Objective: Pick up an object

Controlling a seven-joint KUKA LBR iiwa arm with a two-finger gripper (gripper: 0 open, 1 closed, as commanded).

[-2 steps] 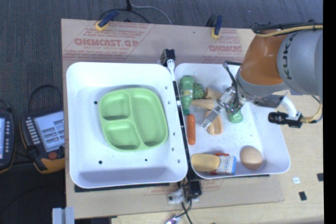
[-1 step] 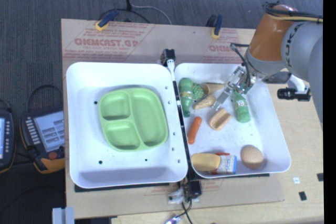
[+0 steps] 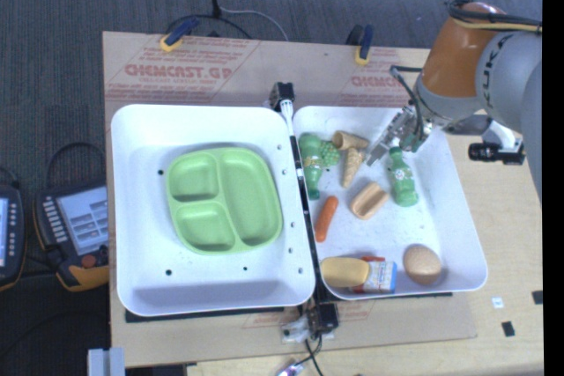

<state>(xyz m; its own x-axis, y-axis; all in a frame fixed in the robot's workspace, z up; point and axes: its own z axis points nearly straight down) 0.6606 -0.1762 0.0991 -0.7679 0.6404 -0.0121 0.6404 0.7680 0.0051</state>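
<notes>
Left bin (image 3: 132,189): holds a green divided plate (image 3: 225,198).
Right bin (image 3: 463,224): carrot (image 3: 325,217), cones, bread, egg.
Green bottle (image 3: 402,177): lies just below the gripper.
Gripper (image 3: 398,139): finger state unclear, over the bin's upper part.

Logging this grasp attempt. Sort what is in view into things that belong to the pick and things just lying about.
Belongs to the pick:
gripper
green bottle just below it
right bin

Lying about:
carrot
bread roll
two cones
brown egg
green divided tray
left bin
</notes>
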